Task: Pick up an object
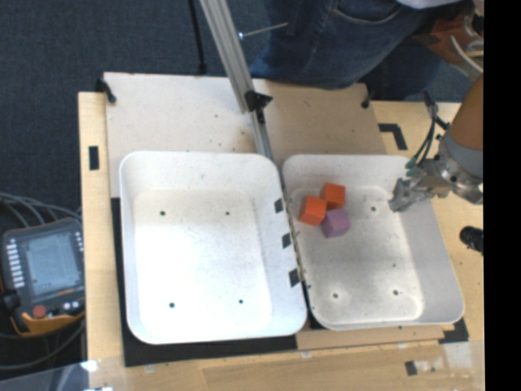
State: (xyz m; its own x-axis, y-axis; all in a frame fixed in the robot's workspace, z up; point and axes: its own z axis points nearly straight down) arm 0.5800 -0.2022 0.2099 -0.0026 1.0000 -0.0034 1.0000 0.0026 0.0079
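Note:
Three small blocks lie close together in the right bin (423, 300), near its left wall. Two are orange: one (333, 194) further back, the other (313, 211) to its left front. A purple block (335, 224) touches them at the front. My gripper (400, 199) hangs over the bin's right part, well to the right of the blocks, with nothing seen between its fingers.
The left bin (203, 251) stands beside the right one. A slanted aluminium rail (232, 47) rises behind the bins. A person in jeans (342, 23) stands at the back. A teach pendant (45, 271) rests at the far left.

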